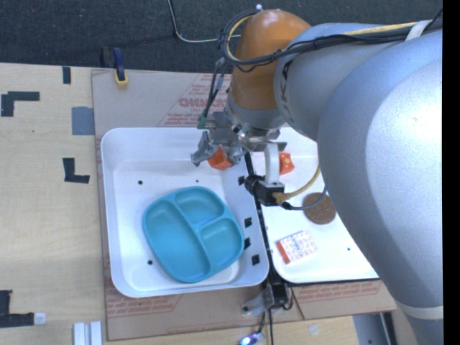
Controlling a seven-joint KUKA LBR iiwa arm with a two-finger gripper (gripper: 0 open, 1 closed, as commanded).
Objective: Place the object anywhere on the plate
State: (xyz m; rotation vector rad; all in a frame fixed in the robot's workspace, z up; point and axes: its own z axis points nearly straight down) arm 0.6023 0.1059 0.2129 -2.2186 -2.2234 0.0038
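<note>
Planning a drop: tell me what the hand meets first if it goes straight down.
Probably the left bin's bare floor beyond the plate, not the plate; the hand seems above that spot, though depth is unclear.

- The plate (192,233) is a plain sky blue, all one shade across its compartments.
- Both bins (115,192) are white, with a few small black marks on the floor.
- The arm (374,142) is grey, with an orange band (266,49) above the wrist.
- An orange-red object (218,159) shows at the pincer (215,153).
- A brown disc (319,208) lies in the right bin.
- A white packet (297,246) bears red print.
- The bench (43,214) is pale wood with dark marks.
</note>
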